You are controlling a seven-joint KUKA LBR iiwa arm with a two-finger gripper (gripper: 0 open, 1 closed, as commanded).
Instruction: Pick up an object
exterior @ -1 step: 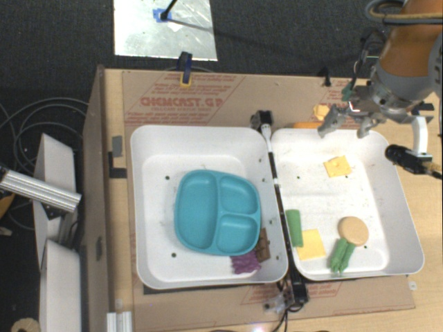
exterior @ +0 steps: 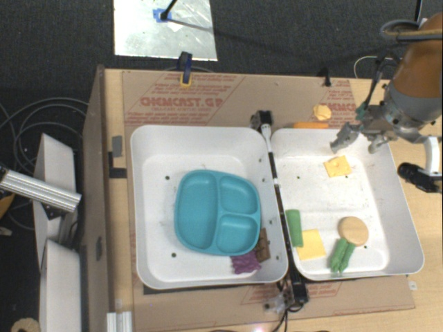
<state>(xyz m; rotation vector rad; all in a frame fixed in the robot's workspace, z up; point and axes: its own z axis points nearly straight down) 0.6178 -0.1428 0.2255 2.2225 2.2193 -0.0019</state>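
Above the right bin's far edge, the gripper is hovering with fingers spread wide, gripping nothing. Just below it, a small yellow block is lying on the bin floor; a teal divided plate is resting in the left bin.

Grey arm at right, jaws spread.
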